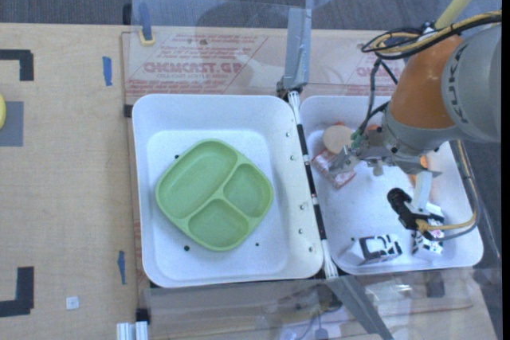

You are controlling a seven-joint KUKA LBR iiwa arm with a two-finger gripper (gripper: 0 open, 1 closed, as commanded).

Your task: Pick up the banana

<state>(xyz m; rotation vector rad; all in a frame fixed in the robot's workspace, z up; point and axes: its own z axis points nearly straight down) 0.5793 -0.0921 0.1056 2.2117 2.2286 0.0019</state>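
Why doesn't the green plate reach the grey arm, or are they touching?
Apart. The camera view shows the green plate in the left bin, the arm over the right bin.

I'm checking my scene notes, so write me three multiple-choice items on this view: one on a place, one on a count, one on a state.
1. The green plate lies in:
A. the right bin
B. the left bin
C. on the bare bench

2. The plate is divided into how many compartments?
A. two
B. three
C. five

3. The plate is:
A. upside down
B. standing on edge against the bin's wall
C. lying flat with its hollows facing up

Key:
1 B, as the plate sits on the floor of the left-hand bin.
2 B, as ridges split it into one long hollow and two smaller ones.
3 C, as all three hollows open toward the camera.
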